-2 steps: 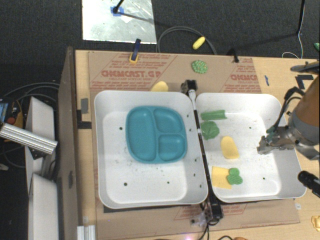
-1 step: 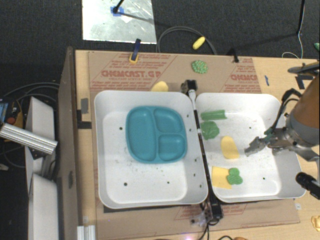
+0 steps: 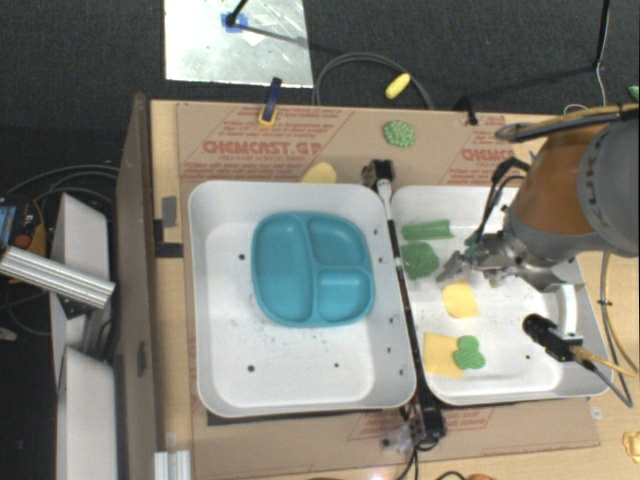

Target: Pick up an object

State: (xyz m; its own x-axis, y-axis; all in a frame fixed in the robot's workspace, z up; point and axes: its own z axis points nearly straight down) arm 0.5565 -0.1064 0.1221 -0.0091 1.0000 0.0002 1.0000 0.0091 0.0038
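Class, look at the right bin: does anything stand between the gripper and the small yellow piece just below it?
Nothing visible does. The gripper sits just above the small yellow piece, with bare bin floor between them. The green piece lies off to the view's left.

I am looking down on a dark carpeted floor (image 3: 80, 58) surrounding the bench (image 3: 290, 138), whose top is lying under brown cardboard printed with red lettering. A shiny metal sheet (image 3: 237, 28) is resting on the floor beyond it, catching the light. Black cables (image 3: 350, 63) are curling near the far edge, and white and silver framing (image 3: 60, 278) is standing at the left.
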